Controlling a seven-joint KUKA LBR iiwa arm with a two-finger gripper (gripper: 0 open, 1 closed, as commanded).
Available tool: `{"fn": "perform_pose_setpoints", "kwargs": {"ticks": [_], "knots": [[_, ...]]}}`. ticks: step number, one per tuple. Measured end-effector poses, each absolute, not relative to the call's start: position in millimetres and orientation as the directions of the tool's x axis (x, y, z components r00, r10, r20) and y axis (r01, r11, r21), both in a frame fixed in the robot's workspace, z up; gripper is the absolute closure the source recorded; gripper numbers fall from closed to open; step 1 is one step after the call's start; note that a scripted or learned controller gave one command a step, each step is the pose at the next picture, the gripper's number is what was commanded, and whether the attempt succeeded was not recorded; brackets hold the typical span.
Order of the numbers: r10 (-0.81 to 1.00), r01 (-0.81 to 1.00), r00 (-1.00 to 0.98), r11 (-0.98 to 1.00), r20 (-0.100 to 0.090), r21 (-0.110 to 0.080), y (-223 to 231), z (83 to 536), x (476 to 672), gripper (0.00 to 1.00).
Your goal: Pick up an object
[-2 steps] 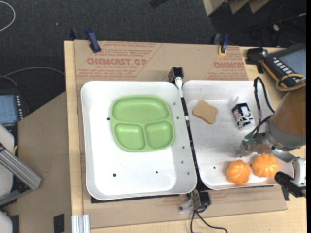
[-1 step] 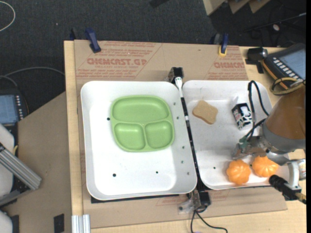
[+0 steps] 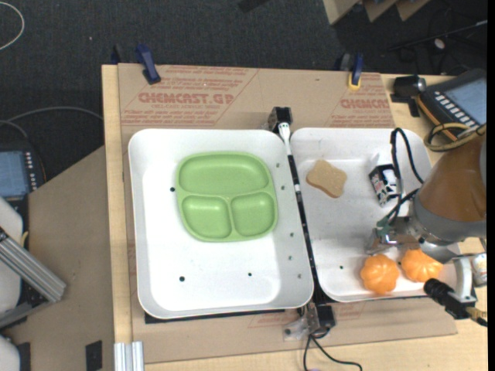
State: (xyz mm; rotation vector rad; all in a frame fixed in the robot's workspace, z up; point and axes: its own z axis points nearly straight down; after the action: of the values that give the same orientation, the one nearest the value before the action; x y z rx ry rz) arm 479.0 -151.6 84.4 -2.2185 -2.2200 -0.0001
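Gripper (image 3: 384, 236) near right bin's (image 3: 340, 284) front rim

The bench (image 3: 116, 207) — brown board on top — bears two white bins (image 3: 155, 269) side by side.

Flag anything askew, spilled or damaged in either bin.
Nothing stands out. The green three-compartment plastic tray lies flat in the left white bin; the tan bread-shaped piece and two orange round fruits sit intact in the right white bin.

Red print reading "CHEMCAST" runs along the far edge of the cardboard sheet (image 3: 232, 91) under the bins; it repeats at far right, partly hidden.
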Motion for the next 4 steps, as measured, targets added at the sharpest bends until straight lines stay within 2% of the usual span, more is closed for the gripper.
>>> {"fn": "perform_pose_setpoints", "kwargs": {"ticks": [1, 2, 3, 4], "knots": [[1.0, 1.0, -0.001, 0.001, 0.002, -0.002, -139.0, 84.5, 479.1, 1.0], [1.0, 1.0, -0.011, 0.011, 0.002, 0.011, -41.0, 190.5, 481.4, 1.0], [1.0, 1.0, -0.012, 0.012, 0.005, 0.019, 26.9, 341.7, 481.5, 1.0], [1.0, 1.0, -0.004, 0.004, 0.004, 0.021, 46.5, 544.8, 480.0, 1.0]]}}
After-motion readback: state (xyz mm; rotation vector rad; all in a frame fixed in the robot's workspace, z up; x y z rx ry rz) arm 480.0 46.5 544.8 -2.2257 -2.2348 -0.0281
